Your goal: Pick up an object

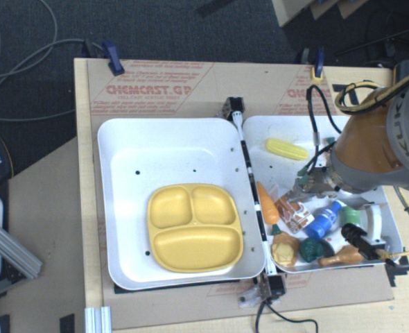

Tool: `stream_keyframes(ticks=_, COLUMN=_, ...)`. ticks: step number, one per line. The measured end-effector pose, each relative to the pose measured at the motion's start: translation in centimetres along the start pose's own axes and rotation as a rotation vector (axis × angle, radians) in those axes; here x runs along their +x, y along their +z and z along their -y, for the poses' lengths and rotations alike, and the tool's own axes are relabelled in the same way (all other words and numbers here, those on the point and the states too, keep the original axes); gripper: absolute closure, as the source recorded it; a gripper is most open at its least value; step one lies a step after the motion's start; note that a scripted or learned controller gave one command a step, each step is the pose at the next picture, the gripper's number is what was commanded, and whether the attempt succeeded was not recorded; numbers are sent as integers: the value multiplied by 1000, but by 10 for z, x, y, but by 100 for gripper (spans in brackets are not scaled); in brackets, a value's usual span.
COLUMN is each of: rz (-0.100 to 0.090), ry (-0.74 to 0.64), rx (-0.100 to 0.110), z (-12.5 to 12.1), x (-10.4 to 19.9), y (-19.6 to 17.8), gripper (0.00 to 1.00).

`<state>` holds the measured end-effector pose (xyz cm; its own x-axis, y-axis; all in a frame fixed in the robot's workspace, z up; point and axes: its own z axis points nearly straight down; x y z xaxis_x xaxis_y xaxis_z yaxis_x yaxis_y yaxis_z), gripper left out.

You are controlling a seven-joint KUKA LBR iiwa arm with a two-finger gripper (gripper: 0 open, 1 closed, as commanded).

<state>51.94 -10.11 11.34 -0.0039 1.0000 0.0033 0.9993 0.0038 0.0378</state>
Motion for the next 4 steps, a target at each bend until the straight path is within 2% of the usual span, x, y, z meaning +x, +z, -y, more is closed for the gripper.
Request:
stream_keyframes(ticks=1, rz=1, ry=2, rx=2, z=1, x=-1, y=1, gripper=0)
stream_keyframes(ticks=2, rz=7, ry=4, rx=10, z=2, x=3, y=10, gripper=0)
stream_keyframes(ticks=3, rz=6, ry=4, rx=19, z=-3, x=5, y=15, gripper=0)
stream_keyframes(ticks=4, rz=2, ry=3, rx=19, z=-13, x=3, y=16, gripper=0)
